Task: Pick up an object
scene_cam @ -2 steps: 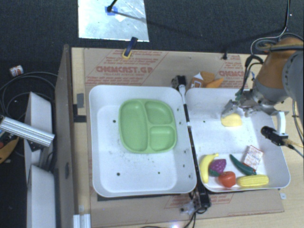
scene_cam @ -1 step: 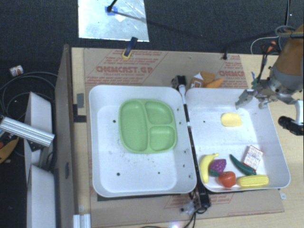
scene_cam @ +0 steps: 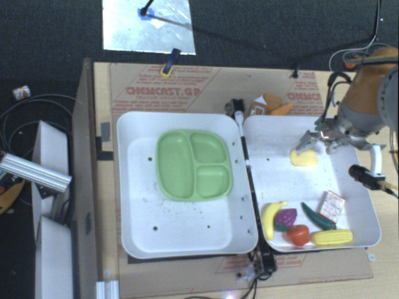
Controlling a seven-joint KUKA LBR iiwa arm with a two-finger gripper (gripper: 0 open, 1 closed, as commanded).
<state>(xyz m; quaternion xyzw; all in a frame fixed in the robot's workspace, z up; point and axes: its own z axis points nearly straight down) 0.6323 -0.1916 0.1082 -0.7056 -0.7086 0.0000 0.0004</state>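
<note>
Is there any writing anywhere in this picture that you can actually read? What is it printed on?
"CHEMCAST GP", red print on the brown board behind the left bin; the last letters are my best reading.
"CHEMC...", the same red print on the board's right part, cut off by the arm.
More red print along the board's front edge: too blurred to read.
Small box in the right bin: red and white printing, too small to read.

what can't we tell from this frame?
- Gripper finger state: too small and blurred beside the yellow piece.
- Whether it touches that piece: unclear at this slant.
- Small box print: too small to read.
- Arm past the wrist: cut off by the right edge.
</note>
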